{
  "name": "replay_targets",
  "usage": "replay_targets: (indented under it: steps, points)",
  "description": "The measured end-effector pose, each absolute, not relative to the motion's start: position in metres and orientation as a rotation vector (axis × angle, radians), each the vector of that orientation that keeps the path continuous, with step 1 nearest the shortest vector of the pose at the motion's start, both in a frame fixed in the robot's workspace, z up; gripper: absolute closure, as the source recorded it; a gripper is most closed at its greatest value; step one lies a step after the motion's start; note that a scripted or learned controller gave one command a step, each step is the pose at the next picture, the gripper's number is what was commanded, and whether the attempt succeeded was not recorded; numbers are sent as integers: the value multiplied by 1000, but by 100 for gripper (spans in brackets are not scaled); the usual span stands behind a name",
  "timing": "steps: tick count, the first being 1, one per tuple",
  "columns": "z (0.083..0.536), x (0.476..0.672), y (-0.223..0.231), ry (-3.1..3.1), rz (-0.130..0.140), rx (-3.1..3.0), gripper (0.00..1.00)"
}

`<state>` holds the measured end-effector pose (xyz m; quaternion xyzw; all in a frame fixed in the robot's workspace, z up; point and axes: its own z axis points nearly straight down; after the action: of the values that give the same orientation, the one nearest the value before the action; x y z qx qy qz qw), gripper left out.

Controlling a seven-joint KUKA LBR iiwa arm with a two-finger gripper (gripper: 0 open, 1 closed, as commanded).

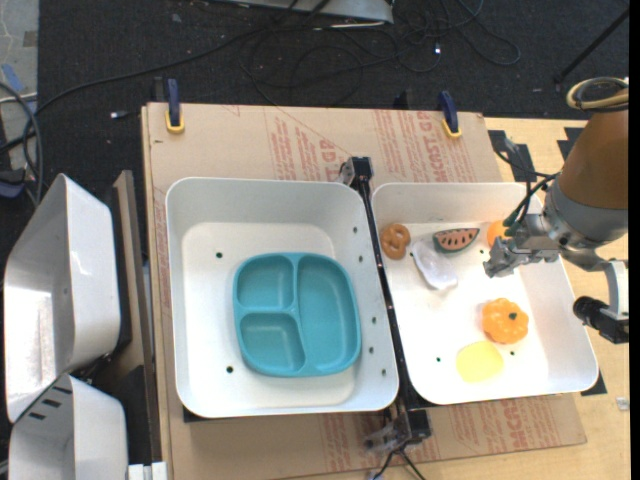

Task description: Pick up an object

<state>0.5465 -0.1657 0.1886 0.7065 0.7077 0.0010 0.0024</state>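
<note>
The arm reaches in from the right over the right bin point(585, 363), and its gripper point(503, 258) hangs above the upper right part of that bin, near the back wall. The step in hand looks like the approach: choosing one piece and coming down on it.

The candidates all lie in the right bin. A watermelon slice toy point(456, 239) sits just left of the gripper, with a crumpled white scrap point(436, 268) touching or nearly touching it below. A pretzel-shaped toy point(396, 240) lies near the left wall. A small orange piece point(494, 232) peeks out just beside the gripper, partly hidden. An orange pumpkin-like toy point(505, 321) rests below the gripper, and a flat yellow disc point(480, 361) lies near the front. The left bin point(190, 298) holds a teal divided plate point(297, 313).

To do this well, the arm would best pick a piece standing apart from its neighbours; the pumpkin-like toy looks the safest, being rounded, raised and clear of the walls. The yellow disc seems too flat to pinch, and the watermelon slice risks dragging the white scrap along. The descent should be straight down, centred on the piece, closing only once low enough.

As for the claw, it is dark and small in this view, so whether it is spread or closed cannot be told, and nothing is seen held in it
</note>
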Motion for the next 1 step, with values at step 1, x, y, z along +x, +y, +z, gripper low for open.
replay_targets:
  steps: [1]
  points:
    - [217,548,-166,2221,3,2216,100]
